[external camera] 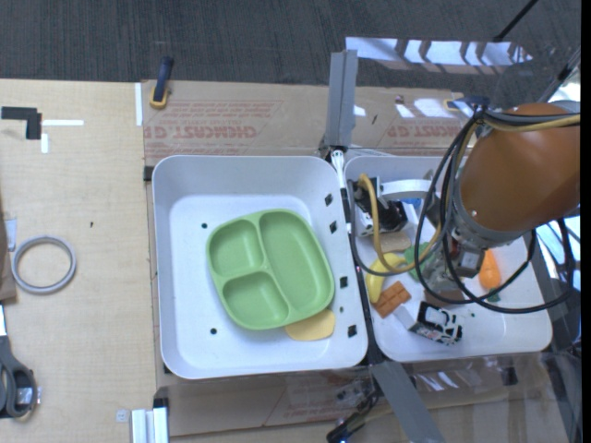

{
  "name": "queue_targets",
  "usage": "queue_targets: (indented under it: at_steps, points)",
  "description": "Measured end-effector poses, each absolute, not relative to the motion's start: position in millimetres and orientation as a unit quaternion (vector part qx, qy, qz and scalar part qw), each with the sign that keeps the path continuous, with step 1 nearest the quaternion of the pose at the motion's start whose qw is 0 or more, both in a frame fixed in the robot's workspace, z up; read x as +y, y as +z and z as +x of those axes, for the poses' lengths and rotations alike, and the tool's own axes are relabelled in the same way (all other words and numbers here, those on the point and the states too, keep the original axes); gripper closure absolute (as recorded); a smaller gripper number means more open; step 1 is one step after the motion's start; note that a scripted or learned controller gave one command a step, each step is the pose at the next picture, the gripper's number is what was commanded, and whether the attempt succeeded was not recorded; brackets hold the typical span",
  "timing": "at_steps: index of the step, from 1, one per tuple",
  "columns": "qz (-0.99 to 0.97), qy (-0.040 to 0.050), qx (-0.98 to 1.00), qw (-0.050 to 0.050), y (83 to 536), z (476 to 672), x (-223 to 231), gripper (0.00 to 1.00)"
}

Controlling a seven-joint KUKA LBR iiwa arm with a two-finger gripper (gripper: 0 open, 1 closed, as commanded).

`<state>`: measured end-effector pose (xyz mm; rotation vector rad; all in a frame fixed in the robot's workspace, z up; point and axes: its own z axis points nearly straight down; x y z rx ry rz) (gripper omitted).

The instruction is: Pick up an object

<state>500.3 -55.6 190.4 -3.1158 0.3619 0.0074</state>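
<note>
Arm (pixel 517 169) over right bin (pixel 517 335)

Green divided plate (pixel 270 268) w/ yellow disc (pixel 312 327) in white left bin (pixel 175 275); orange block (pixel 393 298), orange band (pixel 517 169).

The light wooden bench (pixel 83 340) carries two shallow white bins side by side: the left bin (pixel 175 340) toward the centre, the right bin (pixel 517 340) touching it at 3 o'clock. A brown cardboard sheet (pixel 240 123) lies under their far edges at 12 o'clock. A grey tape ring (pixel 42 264) rests on the bare wood at 9 o'clock, well apart from the bins.
</note>
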Motion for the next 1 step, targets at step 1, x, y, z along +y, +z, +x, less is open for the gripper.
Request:
queue_targets:
  at_steps: [1]
  points:
    - [-0.974,0.0027,0.228,0.002,190.2,485.8,-63.8,1.00]
